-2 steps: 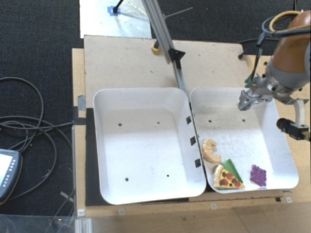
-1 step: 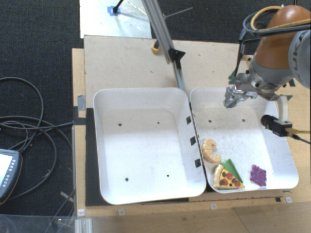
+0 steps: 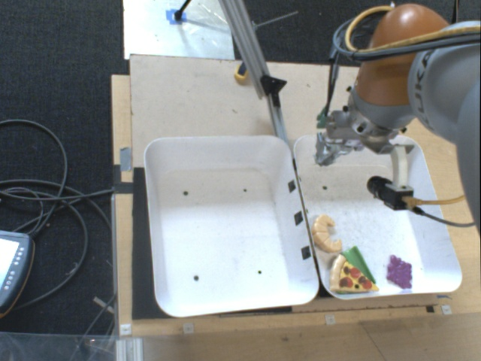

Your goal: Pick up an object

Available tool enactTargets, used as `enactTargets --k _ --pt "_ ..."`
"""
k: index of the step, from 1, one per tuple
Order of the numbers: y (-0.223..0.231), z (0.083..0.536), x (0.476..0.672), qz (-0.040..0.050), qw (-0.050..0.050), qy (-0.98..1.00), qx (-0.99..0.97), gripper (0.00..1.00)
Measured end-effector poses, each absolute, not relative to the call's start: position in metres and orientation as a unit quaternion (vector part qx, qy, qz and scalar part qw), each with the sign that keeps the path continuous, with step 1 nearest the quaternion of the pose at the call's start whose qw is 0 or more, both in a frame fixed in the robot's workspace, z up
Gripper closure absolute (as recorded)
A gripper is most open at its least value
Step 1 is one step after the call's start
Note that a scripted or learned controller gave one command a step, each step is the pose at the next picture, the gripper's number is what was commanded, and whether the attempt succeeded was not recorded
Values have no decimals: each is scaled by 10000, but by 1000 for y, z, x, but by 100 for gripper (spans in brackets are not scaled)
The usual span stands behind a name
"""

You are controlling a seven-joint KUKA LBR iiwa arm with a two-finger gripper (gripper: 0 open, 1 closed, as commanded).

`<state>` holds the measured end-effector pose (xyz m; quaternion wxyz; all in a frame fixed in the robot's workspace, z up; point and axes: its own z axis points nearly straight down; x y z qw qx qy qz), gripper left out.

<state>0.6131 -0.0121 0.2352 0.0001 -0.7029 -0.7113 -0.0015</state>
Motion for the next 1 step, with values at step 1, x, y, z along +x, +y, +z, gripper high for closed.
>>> enactTargets --k 1 --pt "45 245 612 -18 2 -7113 -7029 100"
